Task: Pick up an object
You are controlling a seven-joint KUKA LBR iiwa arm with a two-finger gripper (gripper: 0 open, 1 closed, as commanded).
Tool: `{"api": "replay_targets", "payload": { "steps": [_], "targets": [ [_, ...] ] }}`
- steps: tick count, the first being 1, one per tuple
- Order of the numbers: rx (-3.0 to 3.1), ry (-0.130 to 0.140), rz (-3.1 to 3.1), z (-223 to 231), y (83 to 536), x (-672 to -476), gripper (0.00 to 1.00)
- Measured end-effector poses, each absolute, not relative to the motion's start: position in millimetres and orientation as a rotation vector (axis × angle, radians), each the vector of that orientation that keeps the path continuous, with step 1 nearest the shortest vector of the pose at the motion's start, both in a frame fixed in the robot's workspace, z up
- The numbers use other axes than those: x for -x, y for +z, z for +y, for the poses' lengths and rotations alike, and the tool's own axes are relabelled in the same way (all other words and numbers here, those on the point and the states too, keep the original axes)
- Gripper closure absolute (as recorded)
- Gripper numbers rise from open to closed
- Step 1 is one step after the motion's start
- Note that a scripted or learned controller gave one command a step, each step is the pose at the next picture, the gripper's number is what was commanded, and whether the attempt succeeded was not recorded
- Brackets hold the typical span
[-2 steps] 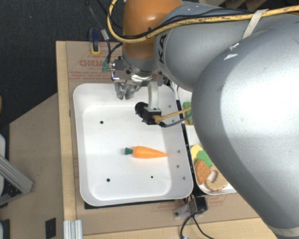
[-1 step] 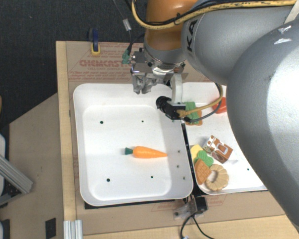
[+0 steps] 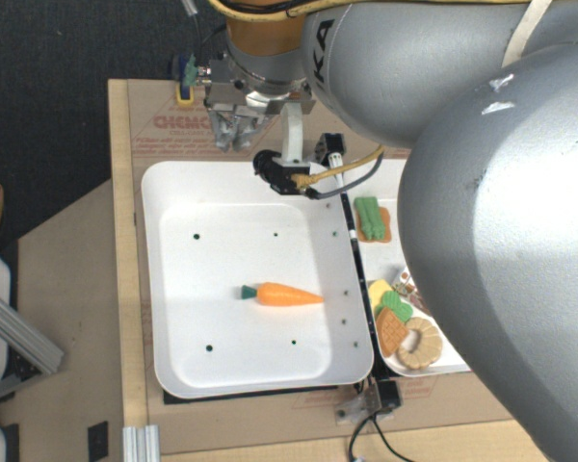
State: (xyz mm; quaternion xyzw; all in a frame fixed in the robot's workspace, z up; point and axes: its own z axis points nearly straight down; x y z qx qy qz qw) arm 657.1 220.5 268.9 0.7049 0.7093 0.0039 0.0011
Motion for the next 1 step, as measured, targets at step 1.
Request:
{"api": "replay_targets", "payload": {
  "steps": [1],
  "targets": [
    [-2.226,-0.007,2.22,187.8,239.7,-656.0,1.0]
  ]
}}
